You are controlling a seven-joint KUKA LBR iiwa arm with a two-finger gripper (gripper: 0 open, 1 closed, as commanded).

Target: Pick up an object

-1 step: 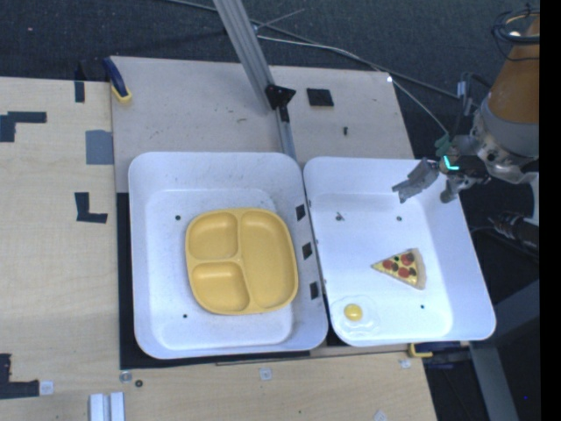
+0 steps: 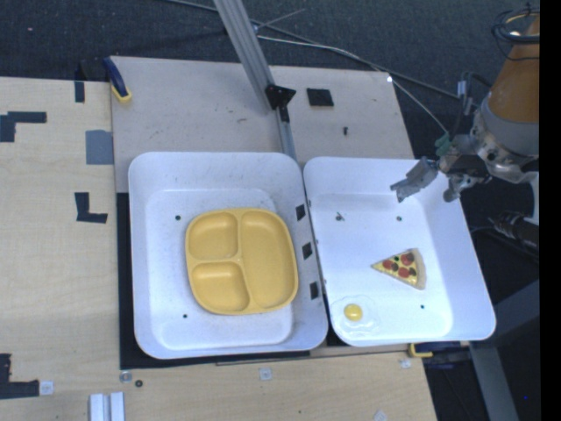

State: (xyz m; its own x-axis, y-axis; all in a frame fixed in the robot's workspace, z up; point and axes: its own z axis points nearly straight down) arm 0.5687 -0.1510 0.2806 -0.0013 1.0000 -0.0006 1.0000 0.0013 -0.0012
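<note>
**Tool over the right bin, flat pieces waiting below**

We see our tool [image 2: 429, 179] at the upper right corner of the right bin [image 2: 456, 261], its two fingers spread apart with nothing between them. One grey finger points left over the bin's top edge; the other sits closer to the wrist.

Moving outward, the pizza slice [image 2: 403, 267] lies flat on the bin floor, well apart from the tool and toward the bin's lower half. We judge it to be a light, stiff toy, thin and low, so there is little height to grip. We think the best hold is across its narrow width, near the tip or mid-body, with the fingers pressed close to the floor. Its smooth surface may slip.

Near the bin's bottom left corner rests a fried egg [image 2: 354, 313], also flat and likely harder to pinch.

In the left bin [image 2: 149, 235] sits a yellow divided plate [image 2: 240, 260], broad and rigid; we would take it only by its rim.
</note>
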